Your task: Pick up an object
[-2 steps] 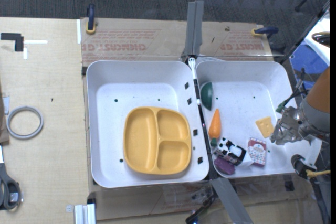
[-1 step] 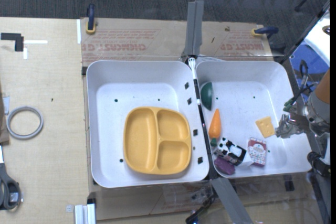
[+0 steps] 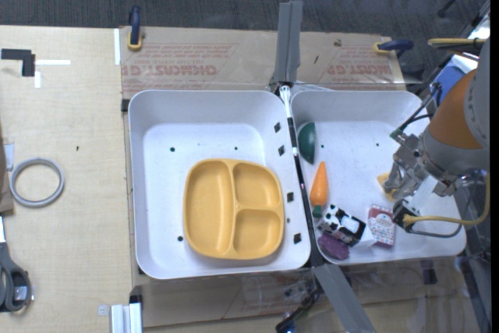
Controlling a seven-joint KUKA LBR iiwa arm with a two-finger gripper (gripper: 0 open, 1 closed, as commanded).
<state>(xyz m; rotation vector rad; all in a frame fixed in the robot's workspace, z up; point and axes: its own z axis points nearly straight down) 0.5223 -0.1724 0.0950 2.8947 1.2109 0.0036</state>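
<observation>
Yellow plate (image 3: 233, 209), orange carrot (image 3: 319, 183), blk/white cow toy (image 3: 341, 224), white bins (image 3: 148, 168).

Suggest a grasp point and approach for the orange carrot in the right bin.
Judging from the camera view, grip the carrot across its wider lower half, coming straight down from above. It lies flat, tapering toward the top end near the dark green object, so fingers should close across its width, left-right. The bin divider sits close on its left, leaving little room for that finger.

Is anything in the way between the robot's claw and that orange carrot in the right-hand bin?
Nothing visible blocks it. The gripper is low at the right side of the right bin; the carrot lies near the divider, with bare white floor between them. The small carton sits nearer the front, off that line.
</observation>
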